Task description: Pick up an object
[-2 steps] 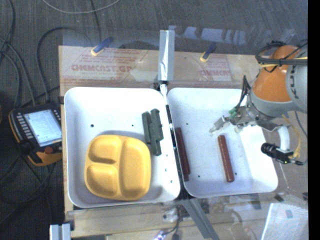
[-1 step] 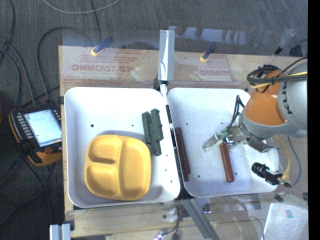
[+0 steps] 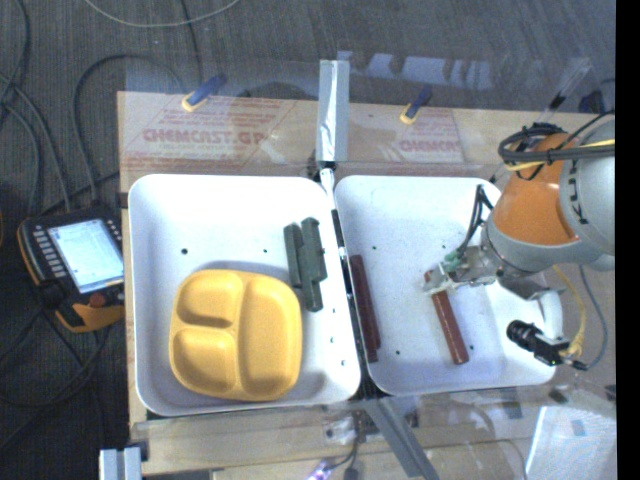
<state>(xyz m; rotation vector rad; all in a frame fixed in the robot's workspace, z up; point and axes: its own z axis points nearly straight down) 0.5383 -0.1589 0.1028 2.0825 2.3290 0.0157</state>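
The arm (image 3: 560,218) reaches in from the right over the right bin (image 3: 400,218). Its end effector (image 3: 447,273) sits low at the upper end of a brown stick (image 3: 450,326) that lies slantwise on the bin floor; whether the fingers are wide, narrow or closed on the stick cannot be told. A second, darker brown stick (image 3: 363,308) lies along the right bin's left wall, well apart from the first. In the left bin (image 3: 160,218), a yellow tray (image 3: 237,333) with compartments rests at the lower middle, and a dark green bar (image 3: 306,261) lies just beside its upper right corner, near the bin's right wall. A pendant (image 3: 75,260) with a lit screen sits on the floor left of the counter (image 3: 150,128).
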